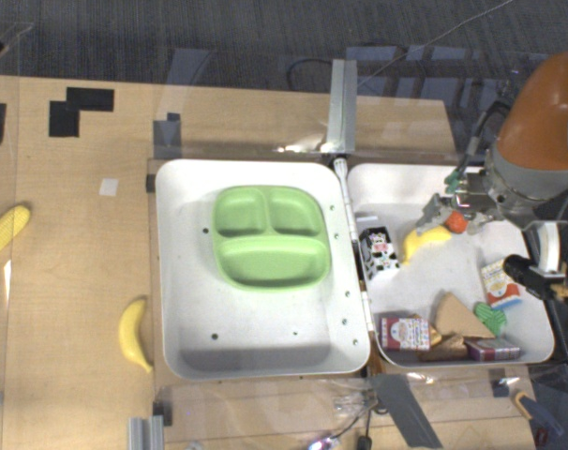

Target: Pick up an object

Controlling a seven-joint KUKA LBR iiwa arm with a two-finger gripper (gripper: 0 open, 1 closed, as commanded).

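you see two white bins side by side on the tabletop: the left bin [171, 251] carries a green divided tray [268, 234], and the right bin [396, 181] holds the loose objects. the arm [539, 129] enters from the tabletop's right edge, and its gripper [450, 206] hangs over the upper half of the right bin, just above a yellow object [423, 243] with an orange piece [456, 221] beside it. you cannot tell how its grasping end is set. toward the bin's near edge lie a black-and-white carton [379, 251], a red box [404, 331], a brown wedge [457, 316] and a green item [491, 319]. on the bare tabletop at left rest a banana [132, 334] and a corn cob [5, 232].
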